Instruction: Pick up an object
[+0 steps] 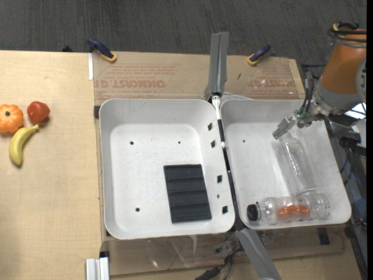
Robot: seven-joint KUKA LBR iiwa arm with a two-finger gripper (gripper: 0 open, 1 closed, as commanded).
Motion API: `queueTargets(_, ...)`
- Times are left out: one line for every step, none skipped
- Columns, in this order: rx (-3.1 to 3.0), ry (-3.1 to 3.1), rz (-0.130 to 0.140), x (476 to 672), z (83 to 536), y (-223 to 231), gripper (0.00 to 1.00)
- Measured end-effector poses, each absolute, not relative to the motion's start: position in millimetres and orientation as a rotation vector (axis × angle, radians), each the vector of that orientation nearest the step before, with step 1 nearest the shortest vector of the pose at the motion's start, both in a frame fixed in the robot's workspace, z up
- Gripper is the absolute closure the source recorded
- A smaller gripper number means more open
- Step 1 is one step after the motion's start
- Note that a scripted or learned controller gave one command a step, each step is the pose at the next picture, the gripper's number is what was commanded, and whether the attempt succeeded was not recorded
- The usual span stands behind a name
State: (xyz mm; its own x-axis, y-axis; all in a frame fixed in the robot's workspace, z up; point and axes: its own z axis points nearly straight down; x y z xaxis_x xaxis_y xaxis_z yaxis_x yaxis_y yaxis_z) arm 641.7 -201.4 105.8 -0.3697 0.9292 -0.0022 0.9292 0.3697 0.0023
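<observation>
Over the right bin [245,127], the hand [284,128] hangs near its far edge, its state impossible to tell, while a clear bottle [285,210] lies along that bin's near wall.

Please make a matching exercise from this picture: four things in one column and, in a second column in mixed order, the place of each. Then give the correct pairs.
Things:
1. black ribbed rectangular block
2. clear plastic bottle with a black cap and orange contents
3. yellow banana
4. blue and orange clamp

Places:
A. on the bare wooden bench, left of both bins
B. lying in the left white bin
C. on the far edge of the cardboard sheet
D. lying along the near wall of the right white bin

Pairs: 1-B, 2-D, 3-A, 4-C
</observation>
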Motion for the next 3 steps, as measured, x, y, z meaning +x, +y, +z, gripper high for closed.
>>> queueTargets(1.663, 2.664, 0.003, 593.0, 93, -221, 0.00)
queueTargets(1.729, 2.615, 0.004, 569.6, 94, -209, 0.00)
queueTargets(1.409, 2.788, 0.012, 526.4, 97, -219, 0.00)
